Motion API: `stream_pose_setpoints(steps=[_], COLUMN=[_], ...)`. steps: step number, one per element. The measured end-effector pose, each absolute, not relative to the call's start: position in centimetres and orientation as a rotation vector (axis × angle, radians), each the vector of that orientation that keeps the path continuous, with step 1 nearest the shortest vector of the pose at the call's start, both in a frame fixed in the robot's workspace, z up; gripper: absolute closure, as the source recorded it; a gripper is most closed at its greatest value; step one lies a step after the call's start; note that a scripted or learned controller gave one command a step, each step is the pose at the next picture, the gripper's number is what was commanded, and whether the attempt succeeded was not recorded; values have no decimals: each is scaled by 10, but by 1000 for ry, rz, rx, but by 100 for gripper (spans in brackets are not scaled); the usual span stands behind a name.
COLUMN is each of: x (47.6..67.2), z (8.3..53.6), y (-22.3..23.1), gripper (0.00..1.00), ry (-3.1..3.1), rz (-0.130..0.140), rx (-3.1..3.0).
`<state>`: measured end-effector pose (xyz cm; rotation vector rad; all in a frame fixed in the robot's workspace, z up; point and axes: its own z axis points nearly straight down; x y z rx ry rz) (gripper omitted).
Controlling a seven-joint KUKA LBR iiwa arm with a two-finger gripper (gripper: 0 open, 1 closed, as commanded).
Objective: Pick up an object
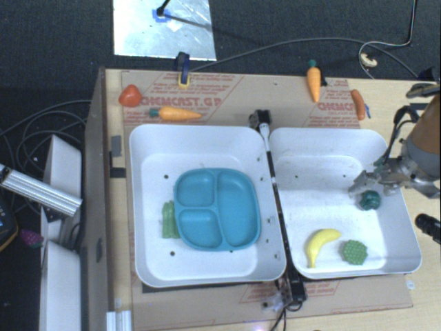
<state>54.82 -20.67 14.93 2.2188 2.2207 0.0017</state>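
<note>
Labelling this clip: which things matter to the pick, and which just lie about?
Job: gripper, teal ball under it, banana, broccoli, right bin.
Lying about: blue plate, left bin, carrots on the board.

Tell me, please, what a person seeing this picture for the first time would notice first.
Probably the light blue plastic plate with three compartments, lying in the left shallow white bin, a small green piece at its left edge. In the right white bin, a yellow toy banana and a bumpy green ball lie near the front, and the arm's tool hangs beside a small dark teal round object.
</note>
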Motion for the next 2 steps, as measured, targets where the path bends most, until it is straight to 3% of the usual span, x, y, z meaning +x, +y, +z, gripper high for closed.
stream_pose_setpoints(steps=[1, 2], x=[555, 556], z=[84, 95], y=[-206, -207], gripper=[0, 100], ry=[2222, 2222], rz=[1, 2], rx=[2219, 2216])
